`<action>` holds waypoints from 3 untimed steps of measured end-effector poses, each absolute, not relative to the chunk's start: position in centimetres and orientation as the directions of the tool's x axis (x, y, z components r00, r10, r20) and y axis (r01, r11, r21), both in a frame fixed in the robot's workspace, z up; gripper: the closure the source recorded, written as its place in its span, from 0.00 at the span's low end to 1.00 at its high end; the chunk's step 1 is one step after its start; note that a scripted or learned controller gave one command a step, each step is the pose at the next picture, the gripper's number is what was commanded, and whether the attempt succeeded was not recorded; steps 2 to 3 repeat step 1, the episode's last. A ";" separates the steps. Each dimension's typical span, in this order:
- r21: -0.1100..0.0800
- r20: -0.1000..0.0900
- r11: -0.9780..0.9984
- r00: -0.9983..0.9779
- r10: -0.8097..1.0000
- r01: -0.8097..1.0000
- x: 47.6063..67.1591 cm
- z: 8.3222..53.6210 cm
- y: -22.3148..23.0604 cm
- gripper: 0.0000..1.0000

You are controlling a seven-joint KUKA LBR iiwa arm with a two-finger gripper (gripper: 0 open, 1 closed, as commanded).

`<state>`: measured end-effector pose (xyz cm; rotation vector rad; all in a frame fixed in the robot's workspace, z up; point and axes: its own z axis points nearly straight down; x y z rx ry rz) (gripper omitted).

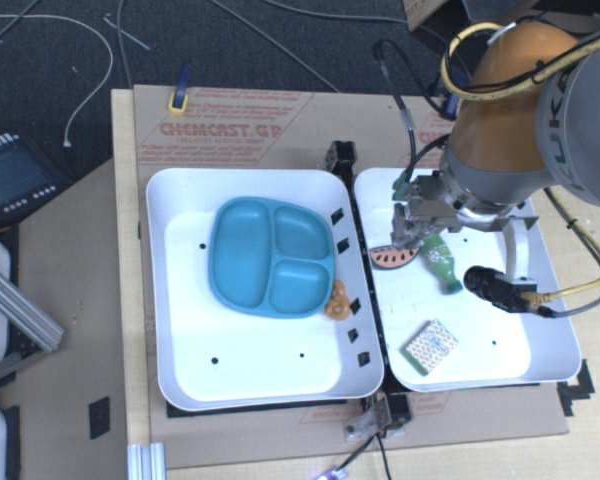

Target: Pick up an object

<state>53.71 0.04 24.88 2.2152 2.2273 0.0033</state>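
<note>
Two shallow white bins stand side by side on the bench. The tool is positioned over the upper-left area of the right bin. Its opening state cannot be determined from the camera view, and no item is visibly held. A watermelon slice lies directly below the tool, with a green bottle just beside it. A patterned packet lies nearer the front rim. The left bin contains a blue divided plate and a small orange item.
</note>
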 end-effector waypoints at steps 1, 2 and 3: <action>0.002 0.002 0.007 -0.007 1.000 1.000 54.6 25.3 5.3 1.00; 0.002 0.002 0.007 -0.007 1.000 1.000 54.6 25.3 5.3 1.00; 0.002 0.002 0.007 -0.007 1.000 1.000 54.6 25.3 5.3 1.00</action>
